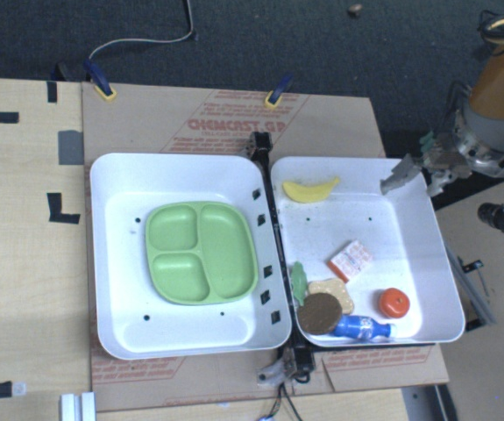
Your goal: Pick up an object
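Still nothing picked

Left bin (111, 235) carries a green divided plate (202, 253). Right bin (427, 235) has banana (311, 189), brown disc (320, 311), blue bottle (361, 328), small box (351, 260), orange ball (394, 303). The tool (402, 176) hovers over the right bin's far right rim; I cannot tell its opening. Descending here risks striking that rim.

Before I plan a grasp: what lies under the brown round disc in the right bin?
The brown disc overlaps a tan cracker-like piece, whose upper edge shows. The blue bottle lies beside the disc. Anything else beneath is covered.
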Motion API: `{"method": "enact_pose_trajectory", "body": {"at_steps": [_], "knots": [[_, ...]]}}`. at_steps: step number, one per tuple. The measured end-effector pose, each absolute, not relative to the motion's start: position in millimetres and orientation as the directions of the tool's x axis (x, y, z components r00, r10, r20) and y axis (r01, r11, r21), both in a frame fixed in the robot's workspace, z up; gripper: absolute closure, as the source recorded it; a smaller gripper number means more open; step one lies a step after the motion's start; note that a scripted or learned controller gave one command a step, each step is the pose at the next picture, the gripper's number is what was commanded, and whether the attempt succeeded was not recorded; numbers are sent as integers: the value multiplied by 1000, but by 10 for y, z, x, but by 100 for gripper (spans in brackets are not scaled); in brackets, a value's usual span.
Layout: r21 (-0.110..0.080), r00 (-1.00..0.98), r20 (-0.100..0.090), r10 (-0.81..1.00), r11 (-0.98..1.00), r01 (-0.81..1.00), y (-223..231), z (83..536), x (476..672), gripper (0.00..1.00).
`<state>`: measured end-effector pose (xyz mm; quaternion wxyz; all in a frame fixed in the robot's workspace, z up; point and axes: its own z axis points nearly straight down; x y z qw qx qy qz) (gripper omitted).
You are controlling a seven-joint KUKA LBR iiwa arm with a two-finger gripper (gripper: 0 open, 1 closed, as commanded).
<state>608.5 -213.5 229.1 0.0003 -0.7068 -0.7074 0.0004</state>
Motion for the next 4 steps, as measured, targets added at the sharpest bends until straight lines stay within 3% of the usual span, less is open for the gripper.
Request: {"method": "enact_pose_trajectory", "body": {"at_steps": [1,2,3,4], "knots": [[-3,-1,1,1000,1,1000,-1737,940,5674,0],[4,1,-2,1000,-1,1000,-1454,866,5064,0],[5,1,-4,1000,-1,1000,-1464,962,5069,100],[-1,-3,2,1000,3,1000,-185,1842,5151,100]]}}
